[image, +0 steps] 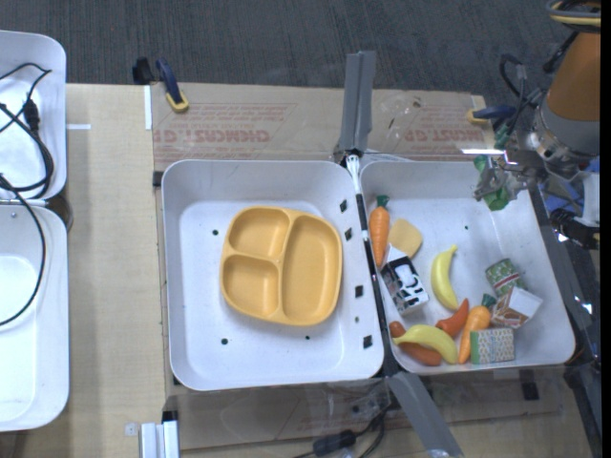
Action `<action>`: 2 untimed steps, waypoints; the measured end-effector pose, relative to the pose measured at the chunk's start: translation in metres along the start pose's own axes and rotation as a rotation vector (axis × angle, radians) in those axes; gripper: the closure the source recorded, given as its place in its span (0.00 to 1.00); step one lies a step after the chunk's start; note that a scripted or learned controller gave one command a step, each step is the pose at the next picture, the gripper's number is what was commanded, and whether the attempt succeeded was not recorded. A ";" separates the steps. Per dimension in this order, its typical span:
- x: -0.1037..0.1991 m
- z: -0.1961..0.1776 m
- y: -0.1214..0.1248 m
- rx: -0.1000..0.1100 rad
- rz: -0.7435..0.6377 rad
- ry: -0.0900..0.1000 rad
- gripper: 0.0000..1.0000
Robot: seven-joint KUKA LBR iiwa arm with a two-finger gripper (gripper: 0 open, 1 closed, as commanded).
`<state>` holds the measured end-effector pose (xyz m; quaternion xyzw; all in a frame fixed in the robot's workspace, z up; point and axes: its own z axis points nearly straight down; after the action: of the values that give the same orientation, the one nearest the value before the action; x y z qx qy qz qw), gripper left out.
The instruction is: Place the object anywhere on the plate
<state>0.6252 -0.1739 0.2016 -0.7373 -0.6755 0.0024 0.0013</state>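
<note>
Nearest me, bananas [442, 277] and cartons lie heaped in the right bin [544, 256]. The yellow plate [283, 264] sits in the left bin [191, 256]. Farther back, the arm [578, 84] hangs over the right bin's far corner, its gripper [495, 187] pinching a small green object [495, 197].

One fixed camera is looking down on the desk [105, 256] from above, at a slant, standing far enough off to be taking in both bins whole. The left bin [181, 284], carrying the plate [282, 263], is sitting at the frame's centre; the right bin [549, 284] is lying toward the lower right. The view is facing the desk's far edge, so dark floor [286, 17] is running along the top. The arm [578, 84] is entering at the upper right corner.
</note>
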 end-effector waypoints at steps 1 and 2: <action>0.066 0.011 0.008 0.001 -0.044 0.001 1.00; 0.122 0.012 -0.005 0.001 -0.237 0.000 1.00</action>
<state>0.6305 -0.0517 0.1898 -0.6523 -0.7580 0.0024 0.0021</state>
